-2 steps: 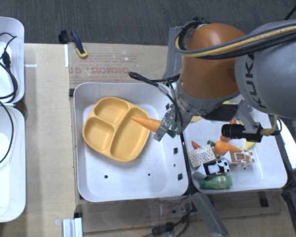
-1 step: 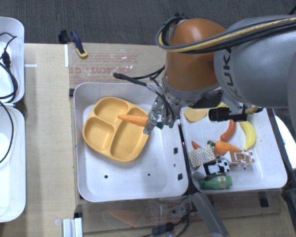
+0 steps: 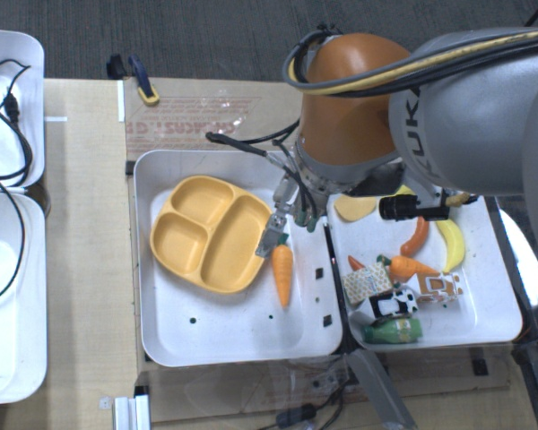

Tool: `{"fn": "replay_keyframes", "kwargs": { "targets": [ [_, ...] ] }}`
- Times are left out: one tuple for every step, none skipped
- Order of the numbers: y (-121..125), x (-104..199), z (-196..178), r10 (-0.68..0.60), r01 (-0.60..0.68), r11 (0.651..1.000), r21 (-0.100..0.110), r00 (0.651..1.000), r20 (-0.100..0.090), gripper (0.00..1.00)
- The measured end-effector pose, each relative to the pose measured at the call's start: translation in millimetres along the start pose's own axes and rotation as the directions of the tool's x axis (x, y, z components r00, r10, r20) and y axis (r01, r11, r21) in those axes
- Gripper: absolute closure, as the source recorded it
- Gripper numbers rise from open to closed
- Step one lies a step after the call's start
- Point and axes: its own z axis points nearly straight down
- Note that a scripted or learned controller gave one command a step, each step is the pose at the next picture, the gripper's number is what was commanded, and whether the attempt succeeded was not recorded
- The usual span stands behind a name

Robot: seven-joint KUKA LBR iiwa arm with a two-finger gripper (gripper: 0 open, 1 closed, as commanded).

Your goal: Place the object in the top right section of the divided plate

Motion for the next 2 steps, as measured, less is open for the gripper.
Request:
{"fn": "replay_keyframes", "kwargs": {
  "targets": [
    [-76.5,-32.7,-77.1,-0.096,0.096,0.995,-0.001,0.995,0.003,0.0],
    [-76.4,-32.5,-77.0,-0.096,0.096,0.995,-0.001,0.995,0.002,0.0]
  ]
}}
